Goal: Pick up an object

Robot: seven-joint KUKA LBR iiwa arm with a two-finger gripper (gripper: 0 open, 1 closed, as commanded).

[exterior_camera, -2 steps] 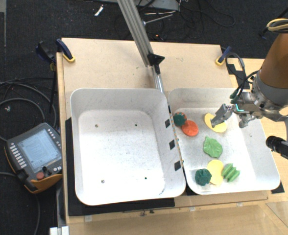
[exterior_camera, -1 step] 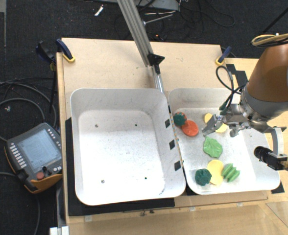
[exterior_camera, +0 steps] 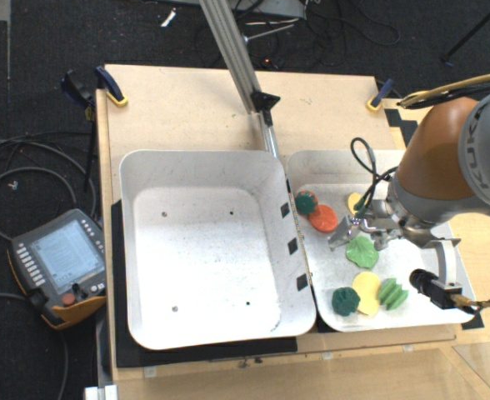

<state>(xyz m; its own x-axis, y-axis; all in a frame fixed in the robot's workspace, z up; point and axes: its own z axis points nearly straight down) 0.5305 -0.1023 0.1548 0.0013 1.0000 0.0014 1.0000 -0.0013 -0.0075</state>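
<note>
The right bin (exterior_camera: 328, 163) holds several small toys. An orange-red piece (exterior_camera: 323, 218) with a dark green piece (exterior_camera: 306, 200) lies near its left wall. A light green blob (exterior_camera: 363, 252) sits mid-bin. Toward the front lie a dark green lump (exterior_camera: 344, 301), a yellow piece (exterior_camera: 367, 292) and a ridged green piece (exterior_camera: 392, 293). A yellow bit (exterior_camera: 356, 202) peeks out beside the wrist. My gripper (exterior_camera: 355, 234) hangs over the middle of this bin, just above the light green blob, its metal fingers pointing left toward the orange-red piece. Nothing shows between them.
The left bin (exterior_camera: 145, 167) lies alongside, its white floor only speckled. A slanted metal pole (exterior_camera: 232, 48) crosses the bench's back down to the bins' shared edge. Clamps (exterior_camera: 112, 86) sit at the bench's rear corners. A teach pendant (exterior_camera: 57, 261) lies on the floor at left.
</note>
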